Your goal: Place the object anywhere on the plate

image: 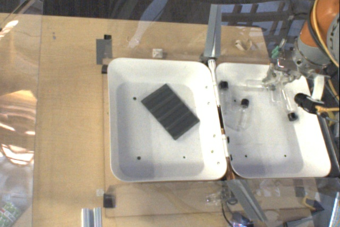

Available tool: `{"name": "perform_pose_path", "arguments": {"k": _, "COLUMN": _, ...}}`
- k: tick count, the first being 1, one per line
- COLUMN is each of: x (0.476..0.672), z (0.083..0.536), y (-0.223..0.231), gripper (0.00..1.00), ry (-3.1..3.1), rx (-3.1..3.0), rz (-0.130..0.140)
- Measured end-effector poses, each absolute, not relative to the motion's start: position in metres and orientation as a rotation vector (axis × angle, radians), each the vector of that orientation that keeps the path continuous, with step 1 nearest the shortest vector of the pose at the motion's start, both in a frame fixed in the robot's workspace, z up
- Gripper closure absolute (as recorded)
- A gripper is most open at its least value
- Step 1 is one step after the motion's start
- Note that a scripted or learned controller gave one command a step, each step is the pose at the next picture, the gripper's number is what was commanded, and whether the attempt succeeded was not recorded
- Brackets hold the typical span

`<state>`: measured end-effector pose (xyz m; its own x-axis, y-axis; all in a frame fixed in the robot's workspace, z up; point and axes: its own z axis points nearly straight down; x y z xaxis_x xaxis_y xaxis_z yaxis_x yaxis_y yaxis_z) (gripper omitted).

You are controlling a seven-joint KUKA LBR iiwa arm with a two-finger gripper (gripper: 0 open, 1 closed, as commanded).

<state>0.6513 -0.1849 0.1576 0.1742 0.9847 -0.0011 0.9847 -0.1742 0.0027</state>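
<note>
A dark grey ribbed rectangular plate (pixel 170 111) lies flat and turned at an angle in the middle of the left bin (pixel 119 167). In the right bin (pixel 276 170) a small see-through object with a black end (pixel 243 110) lies on the floor, left of centre. My gripper (pixel 280 87) hangs over the right bin's far right part, below the orange-banded wrist (pixel 324 18). It is apart from the small object, to that object's right and farther back. Nothing shows in its grasp.
Two small black pieces lie in the right bin, one at the far left corner (pixel 223 84) and one near the right wall (pixel 291 116). A raised ridge (pixel 218 114) separates the bins. A metal post (pixel 213 34) stands behind them.
</note>
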Motion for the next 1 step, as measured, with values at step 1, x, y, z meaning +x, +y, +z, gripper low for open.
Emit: {"name": "perform_pose_path", "arguments": {"k": 1, "x": 0.6699, "z": 0.1493, "y": -0.1930, "gripper": 1.00, "ry": 1.829, "rx": 2.551, "rz": 0.003}}
